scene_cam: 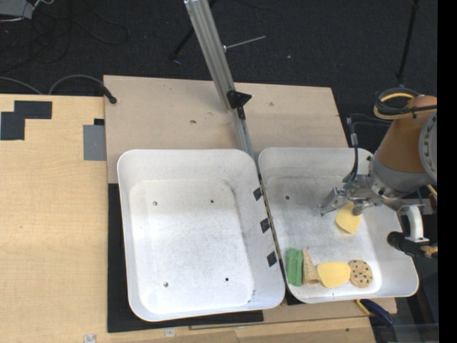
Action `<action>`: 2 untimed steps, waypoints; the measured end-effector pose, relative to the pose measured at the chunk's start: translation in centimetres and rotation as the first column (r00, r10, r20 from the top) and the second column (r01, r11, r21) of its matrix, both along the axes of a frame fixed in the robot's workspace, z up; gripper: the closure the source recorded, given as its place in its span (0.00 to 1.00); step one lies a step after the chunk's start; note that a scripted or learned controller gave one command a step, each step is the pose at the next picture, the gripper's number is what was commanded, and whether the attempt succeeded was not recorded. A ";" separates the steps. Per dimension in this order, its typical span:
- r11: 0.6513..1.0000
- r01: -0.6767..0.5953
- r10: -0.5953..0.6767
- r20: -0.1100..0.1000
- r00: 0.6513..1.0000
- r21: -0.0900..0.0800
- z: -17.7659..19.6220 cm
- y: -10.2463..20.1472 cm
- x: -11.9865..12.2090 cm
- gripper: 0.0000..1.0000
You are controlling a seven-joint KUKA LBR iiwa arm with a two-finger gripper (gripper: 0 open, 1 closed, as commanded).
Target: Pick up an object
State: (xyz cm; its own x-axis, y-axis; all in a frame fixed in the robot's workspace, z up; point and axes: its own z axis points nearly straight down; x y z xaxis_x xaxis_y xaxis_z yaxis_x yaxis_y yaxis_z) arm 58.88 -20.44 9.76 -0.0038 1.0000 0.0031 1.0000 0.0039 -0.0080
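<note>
Because the yellow foam piece (pixel 348 222) lies alone in the middle of the right bin (pixel 314 164), apart from the green sponge (pixel 294 266), yellow disc (pixel 333 274) and cookie (pixel 360 273) bunched at the near rim, you have it as the easiest target. The arm (pixel 407 148) leans in from the right, wrist low, with the end effector (pixel 345 200) just over that piece. You cannot tell whether it is clenched or released. The left bin (pixel 136 170) sits alongside on the desk (pixel 50 213).
</note>
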 end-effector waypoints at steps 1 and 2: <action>1.000 0.003 -0.003 0.004 1.000 -0.002 1.4 -0.2 0.1 1.00; 1.000 0.002 -0.002 0.012 1.000 -0.004 7.4 0.5 0.0 1.00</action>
State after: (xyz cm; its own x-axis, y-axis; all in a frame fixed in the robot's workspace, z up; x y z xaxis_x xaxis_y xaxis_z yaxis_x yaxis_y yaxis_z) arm 58.86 -19.96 17.18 -0.0018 1.0000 -0.0009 1.0000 0.0018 0.0038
